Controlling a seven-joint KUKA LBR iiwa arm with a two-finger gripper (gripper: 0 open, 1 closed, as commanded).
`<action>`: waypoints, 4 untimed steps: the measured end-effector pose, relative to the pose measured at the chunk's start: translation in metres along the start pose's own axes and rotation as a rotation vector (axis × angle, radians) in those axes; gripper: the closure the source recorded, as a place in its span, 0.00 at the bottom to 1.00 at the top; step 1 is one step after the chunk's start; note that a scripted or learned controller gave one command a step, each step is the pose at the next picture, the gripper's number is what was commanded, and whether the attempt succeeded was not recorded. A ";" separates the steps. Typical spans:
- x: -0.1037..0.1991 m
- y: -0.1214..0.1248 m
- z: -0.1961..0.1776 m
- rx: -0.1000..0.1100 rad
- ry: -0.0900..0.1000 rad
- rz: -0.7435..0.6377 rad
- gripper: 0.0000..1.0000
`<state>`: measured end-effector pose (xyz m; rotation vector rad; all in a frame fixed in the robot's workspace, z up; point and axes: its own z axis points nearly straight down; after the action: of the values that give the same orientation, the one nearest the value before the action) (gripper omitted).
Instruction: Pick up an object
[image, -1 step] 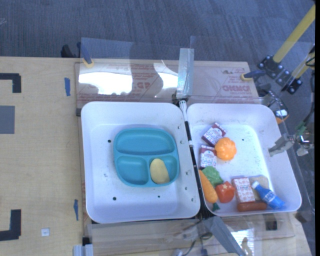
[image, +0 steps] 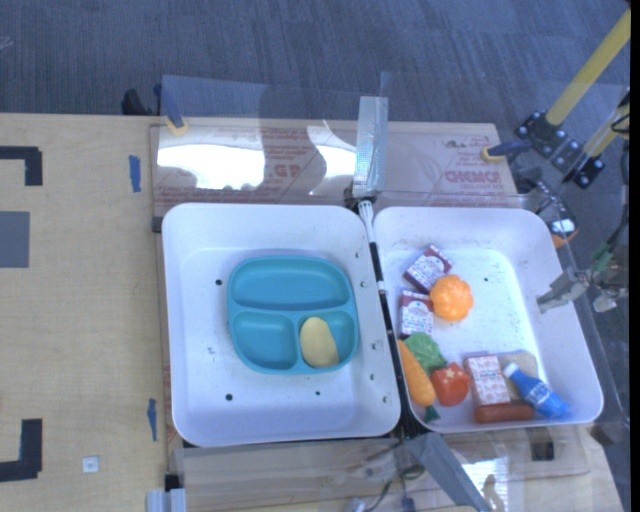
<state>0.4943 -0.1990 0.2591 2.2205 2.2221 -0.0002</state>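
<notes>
The right white bin (image: 535, 245) holds several toy foods. An orange (image: 452, 297) lies near its middle, with two small cartons (image: 427, 269) (image: 416, 315) to its left. Along the front are a carrot (image: 417, 372), a green vegetable (image: 425, 350), a tomato (image: 451, 384), another carton (image: 487, 378), a blue bottle (image: 536, 392) and a red sausage (image: 505, 411). In the left white bin (image: 185, 300) sits a teal divided tray (image: 285, 290), with a yellow lemon-like piece (image: 319, 342) in its front right compartment.
Clear plastic panels (image: 250, 160) and a metal upright (image: 370, 145) stand behind the bins. A yellow pole with a black clamp (image: 555, 140) and metal fittings (image: 570, 290) crowd the right bin's far and right sides. Wooden benchtop (image: 70, 300) stretches to the left.
</notes>
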 end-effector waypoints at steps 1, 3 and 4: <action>-0.025 0.027 -0.075 -0.008 -0.003 0.000 0.00; 0.083 0.103 0.149 0.005 0.004 -0.172 0.00; 0.058 0.075 0.169 -0.009 -0.003 -0.391 0.00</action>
<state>0.5694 -0.1414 0.0898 1.7413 2.6040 0.0061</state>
